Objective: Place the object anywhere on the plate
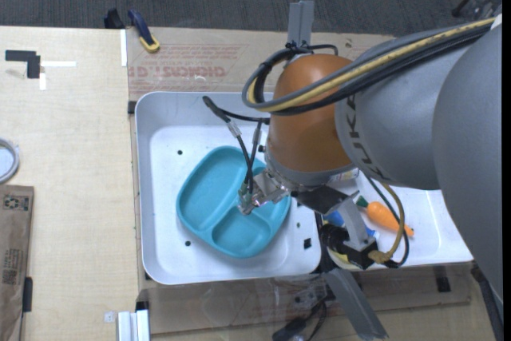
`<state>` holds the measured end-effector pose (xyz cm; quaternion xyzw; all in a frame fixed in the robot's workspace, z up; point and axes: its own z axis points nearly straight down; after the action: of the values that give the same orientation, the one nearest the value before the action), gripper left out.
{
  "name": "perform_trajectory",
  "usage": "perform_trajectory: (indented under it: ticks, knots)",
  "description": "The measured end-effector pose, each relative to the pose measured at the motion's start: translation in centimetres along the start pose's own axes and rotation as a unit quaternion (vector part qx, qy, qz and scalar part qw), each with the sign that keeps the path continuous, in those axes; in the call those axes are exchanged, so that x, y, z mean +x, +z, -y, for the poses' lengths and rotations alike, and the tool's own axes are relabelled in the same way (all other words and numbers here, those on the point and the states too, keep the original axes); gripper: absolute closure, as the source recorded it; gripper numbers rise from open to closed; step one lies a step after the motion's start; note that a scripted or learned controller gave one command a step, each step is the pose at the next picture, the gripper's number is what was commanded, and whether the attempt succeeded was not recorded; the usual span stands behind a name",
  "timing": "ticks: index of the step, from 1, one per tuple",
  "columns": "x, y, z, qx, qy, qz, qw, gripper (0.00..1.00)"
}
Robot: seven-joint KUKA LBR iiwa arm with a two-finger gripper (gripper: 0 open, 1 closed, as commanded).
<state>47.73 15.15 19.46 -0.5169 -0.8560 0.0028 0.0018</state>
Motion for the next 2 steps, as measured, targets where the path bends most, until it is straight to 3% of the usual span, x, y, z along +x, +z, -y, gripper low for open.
perform_trajectory:
  ticks: [1,2]
  knots:
    - [-5.9,-5.8,3.0,-0.002,-0.036,0.0,0.9993,1.0]
    - [-0.8,-0.5,0.4,0.0,-0.114,0.0,0.9935,1.0]
